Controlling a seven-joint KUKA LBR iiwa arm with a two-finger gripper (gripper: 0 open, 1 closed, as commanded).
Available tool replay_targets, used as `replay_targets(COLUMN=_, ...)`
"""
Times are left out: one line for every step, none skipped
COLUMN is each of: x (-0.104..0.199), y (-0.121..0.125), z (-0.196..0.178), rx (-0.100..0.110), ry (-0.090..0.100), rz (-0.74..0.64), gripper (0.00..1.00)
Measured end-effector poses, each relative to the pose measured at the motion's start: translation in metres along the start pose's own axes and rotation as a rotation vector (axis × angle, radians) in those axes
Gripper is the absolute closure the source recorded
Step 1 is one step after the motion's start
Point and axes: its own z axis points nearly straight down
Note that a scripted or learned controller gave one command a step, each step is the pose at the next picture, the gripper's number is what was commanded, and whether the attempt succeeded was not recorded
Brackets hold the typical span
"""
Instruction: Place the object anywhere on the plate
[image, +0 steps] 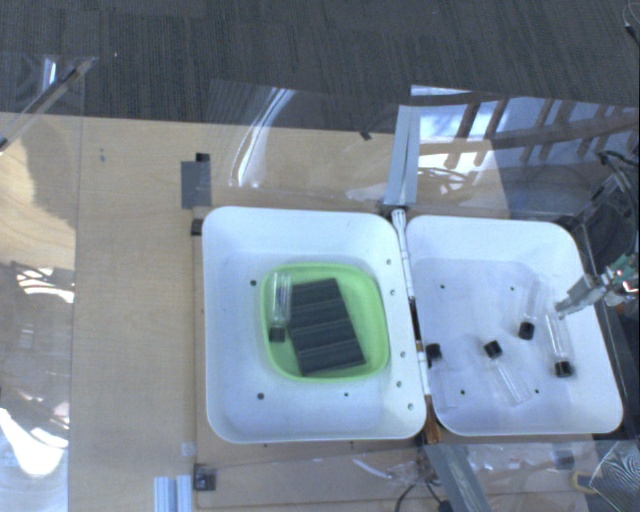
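Observation:
A light green square plate lies in the left bin. On it rests a dark ribbed block, and along the block's left side lies a clear vial with a black cap. Three more clear vials with black caps lie in the right bin: one at the right, one in the middle, and one further back. My gripper reaches in at the right bin's right edge, just above the right-hand vial, and only its grey tip is in view.
A grey metal bracket stands behind the seam between the bins. Clear plastic sheeting covers the wooden bench behind them. Cables and dark hardware sit at the far right.

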Motion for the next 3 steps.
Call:
replay_targets(x=-0.001, y=0.001, z=-0.133, rx=-0.006, ry=-0.004, rz=0.112, gripper=0.0)
replay_targets(x=-0.001, y=0.001, z=-0.133, rx=-0.006, ry=-0.004, rz=0.112, gripper=0.0)
replay_targets(x=-0.001, y=0.001, z=-0.157, rx=-0.006, ry=-0.005, rz=0.223, gripper=0.0)
